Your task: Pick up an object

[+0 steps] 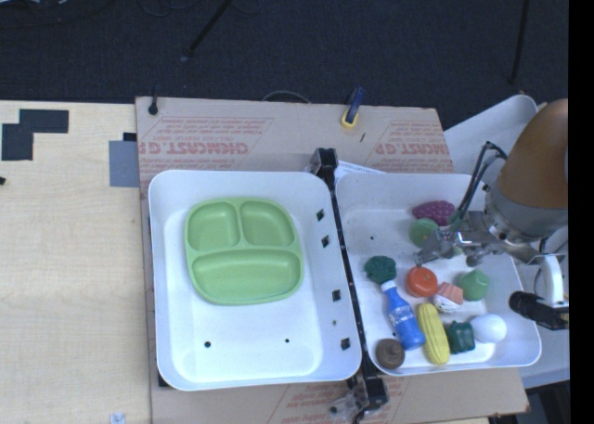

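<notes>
One arm [534, 181] reaches in over the right bin [371, 227], its claw [444, 244] state unclear.

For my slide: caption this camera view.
Gripper hovers over toy food in right bin; green plate in left bin.

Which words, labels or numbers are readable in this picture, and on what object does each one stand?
Red print, repeated twice, on the brown cardboard sheet under the two bins: upside down and blurred, not surely readable.
Label on the small blue plastic bottle: too small to read.
No other text is visible.
</notes>
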You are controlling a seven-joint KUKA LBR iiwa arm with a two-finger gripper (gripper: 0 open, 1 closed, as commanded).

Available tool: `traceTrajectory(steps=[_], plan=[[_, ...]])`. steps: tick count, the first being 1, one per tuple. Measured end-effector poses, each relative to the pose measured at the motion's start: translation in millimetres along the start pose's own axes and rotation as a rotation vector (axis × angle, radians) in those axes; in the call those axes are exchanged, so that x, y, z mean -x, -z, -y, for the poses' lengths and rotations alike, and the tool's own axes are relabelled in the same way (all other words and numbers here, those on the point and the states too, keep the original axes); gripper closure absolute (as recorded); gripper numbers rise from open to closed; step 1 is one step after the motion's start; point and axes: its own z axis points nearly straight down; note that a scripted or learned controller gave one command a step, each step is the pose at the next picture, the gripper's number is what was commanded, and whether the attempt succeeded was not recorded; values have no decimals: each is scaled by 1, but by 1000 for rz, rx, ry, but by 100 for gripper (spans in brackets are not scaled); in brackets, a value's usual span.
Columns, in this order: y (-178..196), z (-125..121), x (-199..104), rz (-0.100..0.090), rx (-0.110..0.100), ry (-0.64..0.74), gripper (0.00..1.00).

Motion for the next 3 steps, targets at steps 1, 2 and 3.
traceTrajectory(steps=[1,2,3], plan=[[-47,2,6,0,0,0,0],[-82,2,3,0,3,1,0],[-68,1,5,1,7,-5,100]])
